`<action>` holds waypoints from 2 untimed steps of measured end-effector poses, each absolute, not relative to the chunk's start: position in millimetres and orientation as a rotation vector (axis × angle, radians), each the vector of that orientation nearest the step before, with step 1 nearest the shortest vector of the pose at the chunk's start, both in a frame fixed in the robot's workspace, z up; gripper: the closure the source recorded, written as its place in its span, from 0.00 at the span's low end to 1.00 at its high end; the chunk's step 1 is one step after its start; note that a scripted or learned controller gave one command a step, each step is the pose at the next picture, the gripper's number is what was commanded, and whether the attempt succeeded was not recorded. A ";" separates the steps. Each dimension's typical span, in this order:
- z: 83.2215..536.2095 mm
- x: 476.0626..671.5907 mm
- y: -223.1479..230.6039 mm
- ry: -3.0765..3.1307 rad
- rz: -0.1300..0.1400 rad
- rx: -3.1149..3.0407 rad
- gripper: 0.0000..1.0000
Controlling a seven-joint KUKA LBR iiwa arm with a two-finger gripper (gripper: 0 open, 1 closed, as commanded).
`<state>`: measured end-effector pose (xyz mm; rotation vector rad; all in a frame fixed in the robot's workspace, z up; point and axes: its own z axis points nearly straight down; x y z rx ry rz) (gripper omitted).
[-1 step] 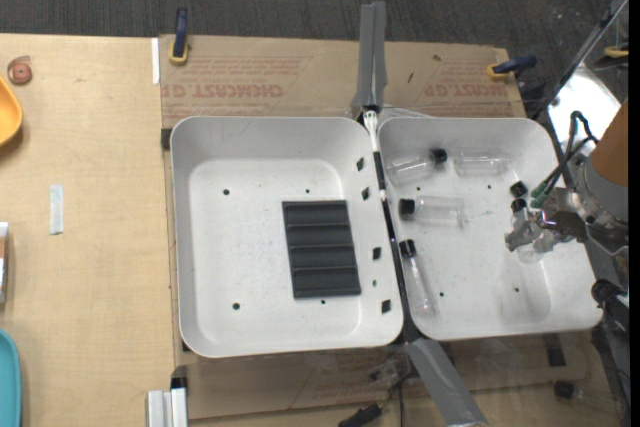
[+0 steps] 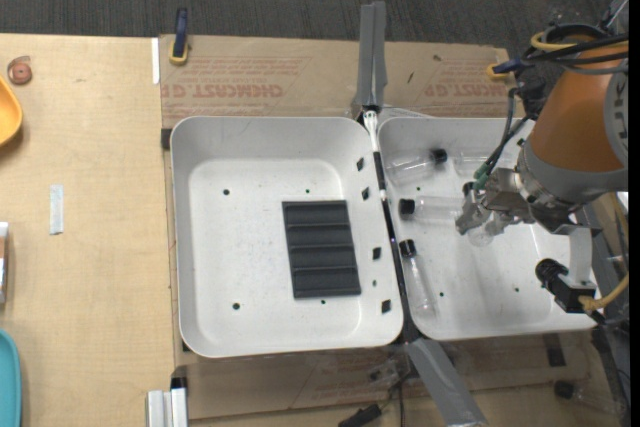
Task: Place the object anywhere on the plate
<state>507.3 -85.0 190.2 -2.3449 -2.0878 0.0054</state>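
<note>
A black ribbed plate [image 2: 321, 249] lies flat in the middle of the left bin [image 2: 200, 215]. In the right bin [image 2: 520, 300] lie three clear tubes with black caps: one at the back [image 2: 450, 158], one near the left wall [image 2: 428, 207], and one angled toward the front [image 2: 416, 273]. My gripper [image 2: 480, 219] hangs low over the middle of the right bin, just right of the second tube's end. Something clear and glassy shows beneath it, but whether it is gripped is too blurred to tell.
The arm with its orange band [image 2: 580, 130] and cables covers the right bin's right side. A metal divider [image 2: 372, 65] runs between the bins at the back. A blue clamp [image 2: 180, 35] sits on the cardboard behind the left bin.
</note>
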 end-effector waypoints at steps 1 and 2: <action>199.4 513.6 -13.6 -2.119 0.006 -2.318 1.00; 197.4 551.9 78.8 -1.947 0.010 -2.465 1.00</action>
